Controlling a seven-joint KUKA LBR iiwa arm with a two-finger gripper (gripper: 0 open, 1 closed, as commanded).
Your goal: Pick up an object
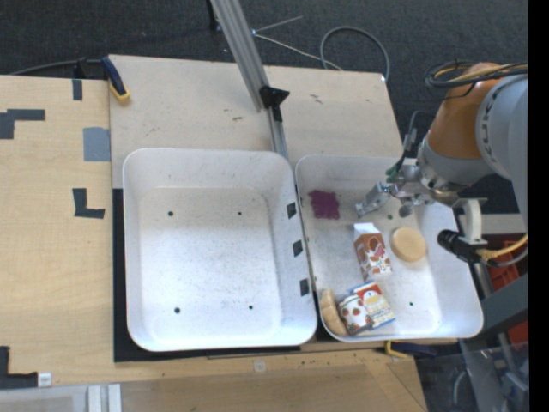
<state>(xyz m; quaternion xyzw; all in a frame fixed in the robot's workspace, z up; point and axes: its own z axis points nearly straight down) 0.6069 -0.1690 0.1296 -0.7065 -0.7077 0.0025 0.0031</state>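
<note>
- Gripper (378, 201): low over the right bin (455, 316), near its far end; whether the pincer is open or closed, cannot tell.
- Candidates, all in the right bin: purple piece (323, 203) just left of the gripper; round tan disc (409, 245); two printed packets (371, 255), (367, 308).
- Advice: centre on one item, descend straight, close firmly.
- Obscured: tool tip blurred; packet prints unreadable.
</note>
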